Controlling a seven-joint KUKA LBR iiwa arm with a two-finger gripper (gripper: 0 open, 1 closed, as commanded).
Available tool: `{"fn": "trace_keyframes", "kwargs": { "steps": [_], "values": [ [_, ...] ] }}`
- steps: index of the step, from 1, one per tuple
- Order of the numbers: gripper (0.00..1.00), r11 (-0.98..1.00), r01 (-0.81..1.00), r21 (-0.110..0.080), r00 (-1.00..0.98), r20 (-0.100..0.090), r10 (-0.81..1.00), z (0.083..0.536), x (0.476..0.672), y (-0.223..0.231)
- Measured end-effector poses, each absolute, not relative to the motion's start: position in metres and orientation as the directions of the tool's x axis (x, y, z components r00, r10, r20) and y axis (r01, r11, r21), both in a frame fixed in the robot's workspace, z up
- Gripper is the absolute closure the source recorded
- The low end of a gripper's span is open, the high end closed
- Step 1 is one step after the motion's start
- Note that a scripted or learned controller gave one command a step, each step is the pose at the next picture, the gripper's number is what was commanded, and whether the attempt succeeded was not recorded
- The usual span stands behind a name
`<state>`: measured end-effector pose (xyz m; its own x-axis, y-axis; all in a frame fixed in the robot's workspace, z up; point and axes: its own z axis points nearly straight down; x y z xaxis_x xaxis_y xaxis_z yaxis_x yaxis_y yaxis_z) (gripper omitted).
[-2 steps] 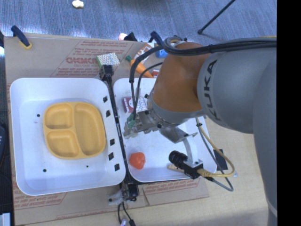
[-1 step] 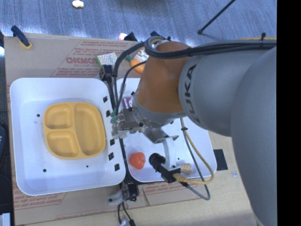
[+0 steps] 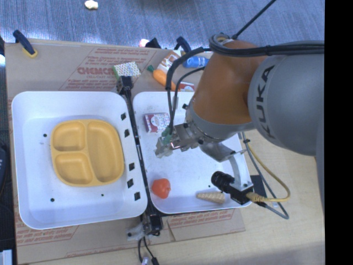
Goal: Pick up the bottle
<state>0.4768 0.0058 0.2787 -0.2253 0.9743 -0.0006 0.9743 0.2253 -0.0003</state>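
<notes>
fixed overhead camera | tilted down onto both bins [image 3: 22,148] | arm [image 3: 265,98] entering from right | moderately close

The bottle [image 3: 175,70] — orange with a white label — lies tilted just behind the right bin's back rim.

I see even, bright overhead light, white bins [image 3: 33,148] slightly glaring, soft shadows under the arm [image 3: 259,98], mild overall blur.

We see the gripper [image 3: 164,145] low over the right bin [image 3: 182,200]; near it in that bin lie a red-and-white packet [image 3: 156,121], a tomato [image 3: 161,188] and a tan cone [image 3: 212,197]; the left bin [image 3: 25,164] holds a yellow divided tray [image 3: 86,151].
</notes>
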Motion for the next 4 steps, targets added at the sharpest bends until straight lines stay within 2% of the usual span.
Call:
{"fn": "trace_keyframes", "kwargs": {
  "steps": [1,2,3,4],
  "values": [
    [1.0,0.365,0.931,-0.005,-0.365,0.002,0.931,0.191,0.476,0.019],
    [1.0,0.185,0.983,-0.002,-0.185,0.001,0.983,0.28,0.476,0.042],
    [1.0,0.005,1.0,-0.005,-0.005,0.001,1.0,0.237,0.476,-0.002],
    [1.0,0.225,0.974,-0.006,-0.225,0.002,0.974,0.241,0.476,0.033]
  ]
}}
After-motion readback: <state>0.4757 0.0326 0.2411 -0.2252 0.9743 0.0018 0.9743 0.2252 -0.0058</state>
